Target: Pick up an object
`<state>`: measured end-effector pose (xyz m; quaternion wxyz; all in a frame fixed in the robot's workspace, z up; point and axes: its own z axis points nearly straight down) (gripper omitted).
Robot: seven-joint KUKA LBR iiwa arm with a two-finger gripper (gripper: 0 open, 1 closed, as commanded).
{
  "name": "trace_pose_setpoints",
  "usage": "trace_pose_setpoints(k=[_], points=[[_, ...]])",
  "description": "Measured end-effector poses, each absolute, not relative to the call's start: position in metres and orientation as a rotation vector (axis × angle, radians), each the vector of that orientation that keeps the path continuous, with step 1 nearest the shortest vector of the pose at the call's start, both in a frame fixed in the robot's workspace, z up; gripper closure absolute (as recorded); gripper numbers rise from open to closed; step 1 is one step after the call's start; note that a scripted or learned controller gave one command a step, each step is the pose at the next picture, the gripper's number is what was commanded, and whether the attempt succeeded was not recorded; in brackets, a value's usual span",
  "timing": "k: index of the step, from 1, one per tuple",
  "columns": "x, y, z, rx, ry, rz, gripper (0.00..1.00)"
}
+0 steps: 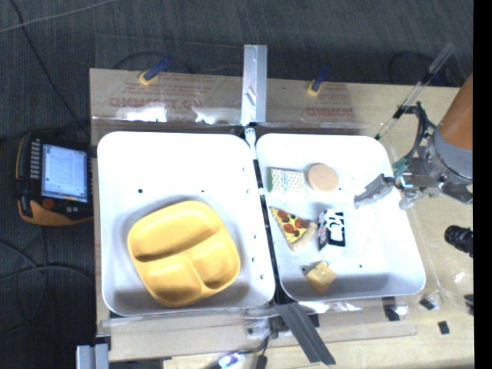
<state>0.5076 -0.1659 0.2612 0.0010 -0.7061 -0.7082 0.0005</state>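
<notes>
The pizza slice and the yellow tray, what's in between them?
In the camera view, the two bins' touching white walls lie between the pizza slice and the yellow tray, plus bare bin floor on each side.

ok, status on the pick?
Gripper over right bin's right side, nothing held. Pizza slice toy, round disc untouched. Path clear.

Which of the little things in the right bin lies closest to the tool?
The round tan disc. It lies at the bin's far side, closest to the tool; the pizza slice and the rest lie farther off.
</notes>
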Motion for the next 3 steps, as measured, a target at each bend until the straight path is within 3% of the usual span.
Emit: trace_pose_setpoints(k=[1, 2, 3], points=[[0.531, -0.113, 0.120, -2.247, -2.190, 0.003, 0.00], [0.530, -0.113, 0.128, -2.244, -2.190, 0.005, 1.00], [0.599, -0.029, 0.229, -2.344, -2.092, 0.007, 1.00]])
